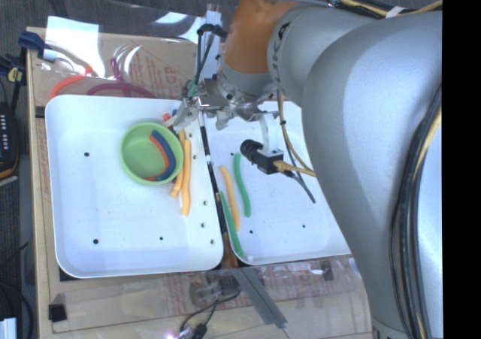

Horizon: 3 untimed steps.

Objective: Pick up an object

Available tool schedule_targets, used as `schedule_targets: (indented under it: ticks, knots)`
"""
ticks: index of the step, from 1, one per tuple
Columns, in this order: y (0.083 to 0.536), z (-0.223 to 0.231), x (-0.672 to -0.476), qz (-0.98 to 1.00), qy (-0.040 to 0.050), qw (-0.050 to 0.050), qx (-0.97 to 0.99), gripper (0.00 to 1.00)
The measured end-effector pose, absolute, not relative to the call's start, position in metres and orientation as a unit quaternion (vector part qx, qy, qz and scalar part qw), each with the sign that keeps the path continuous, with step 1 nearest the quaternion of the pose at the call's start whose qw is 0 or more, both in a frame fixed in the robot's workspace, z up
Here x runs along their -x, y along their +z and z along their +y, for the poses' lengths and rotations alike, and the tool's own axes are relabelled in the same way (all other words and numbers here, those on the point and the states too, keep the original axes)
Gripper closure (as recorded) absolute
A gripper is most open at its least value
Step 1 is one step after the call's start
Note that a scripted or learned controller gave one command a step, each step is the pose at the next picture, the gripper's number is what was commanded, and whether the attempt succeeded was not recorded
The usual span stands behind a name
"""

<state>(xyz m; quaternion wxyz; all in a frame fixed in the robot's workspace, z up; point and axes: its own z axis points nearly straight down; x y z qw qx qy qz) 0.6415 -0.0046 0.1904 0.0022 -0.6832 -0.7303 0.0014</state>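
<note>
A green bowl (150,152) sits in the left bin (98,210), with a blue curved piece (164,146) and a red curved piece (155,177) inside it. Yellow and orange sticks (184,172) lie along the bowl's right side. My gripper (185,110) hangs over the left bin's far right corner, just above and right of the bowl's rim. In the right bin (301,232) lie a curved green stick (241,183), an orange stick (230,196) and another green stick (231,231) close to the left wall.
The grey arm with its orange band (252,33) covers the right bin's far and right parts. A black connector with cables (261,157) dangles over the right bin. Behind the bins lie plastic bags and coloured hoops (113,78).
</note>
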Motion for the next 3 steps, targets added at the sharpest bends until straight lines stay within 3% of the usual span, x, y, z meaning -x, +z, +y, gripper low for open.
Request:
schedule_targets:
  ticks: [1, 2, 3]
  knots:
    - [0.191, 0.036, -0.599, -0.778, 0.0016, 0.002, 0.629, 0.0]
    - [0.191, 0.0, -0.648, -0.708, 0.0006, 0.0, 0.707, 0.0]
    - [0.191, 0.026, -0.583, -0.766, 0.0014, 0.002, 0.643, 0.0]
